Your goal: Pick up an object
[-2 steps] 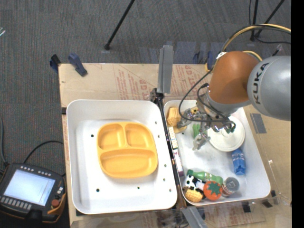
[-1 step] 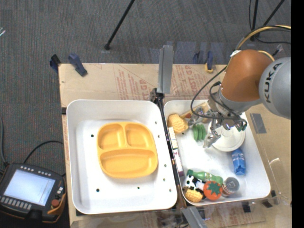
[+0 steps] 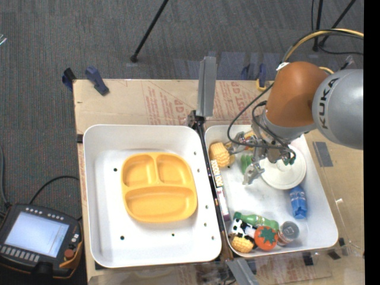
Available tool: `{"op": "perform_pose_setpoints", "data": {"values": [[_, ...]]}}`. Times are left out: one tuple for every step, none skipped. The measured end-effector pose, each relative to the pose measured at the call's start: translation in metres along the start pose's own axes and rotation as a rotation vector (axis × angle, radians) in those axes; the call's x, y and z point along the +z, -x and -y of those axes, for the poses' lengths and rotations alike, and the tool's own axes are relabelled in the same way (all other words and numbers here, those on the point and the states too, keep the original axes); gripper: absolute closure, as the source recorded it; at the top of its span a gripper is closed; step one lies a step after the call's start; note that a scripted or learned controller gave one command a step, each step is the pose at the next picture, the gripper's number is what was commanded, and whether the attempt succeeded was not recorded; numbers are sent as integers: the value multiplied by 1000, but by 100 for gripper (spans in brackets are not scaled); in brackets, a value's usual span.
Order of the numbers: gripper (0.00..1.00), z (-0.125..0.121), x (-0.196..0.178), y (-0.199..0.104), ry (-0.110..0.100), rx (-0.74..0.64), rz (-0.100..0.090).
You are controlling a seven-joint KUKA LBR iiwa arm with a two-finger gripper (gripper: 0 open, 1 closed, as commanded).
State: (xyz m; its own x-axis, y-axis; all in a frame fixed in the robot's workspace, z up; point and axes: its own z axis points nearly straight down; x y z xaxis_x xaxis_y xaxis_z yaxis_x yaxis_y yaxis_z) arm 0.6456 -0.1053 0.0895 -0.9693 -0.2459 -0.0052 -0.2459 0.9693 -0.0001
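Note:
My gripper (image 3: 256, 170) hangs low over the upper middle of the right bin (image 3: 317, 186), under the orange band of the arm. A small green object (image 3: 246, 161) lies right beside it on the left, partly covered by it. Just to its right sits a white round dish (image 3: 287, 173). A yellow corn cob (image 3: 219, 154) lies at the bin's upper left, a short way from the gripper. Nothing can be seen held in the gripper.
A blue bottle (image 3: 298, 202) lies at the right bin's right side. Along its front edge sit a green item (image 3: 256, 220), a black-and-white toy (image 3: 238, 227), a tomato (image 3: 267, 237) and a can (image 3: 289, 230). The left bin (image 3: 101, 159) holds a yellow divided plate (image 3: 159, 187).

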Motion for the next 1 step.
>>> {"op": "perform_pose_setpoints", "data": {"values": [[0, 58, 1, -15, -1, 94, -1]]}}
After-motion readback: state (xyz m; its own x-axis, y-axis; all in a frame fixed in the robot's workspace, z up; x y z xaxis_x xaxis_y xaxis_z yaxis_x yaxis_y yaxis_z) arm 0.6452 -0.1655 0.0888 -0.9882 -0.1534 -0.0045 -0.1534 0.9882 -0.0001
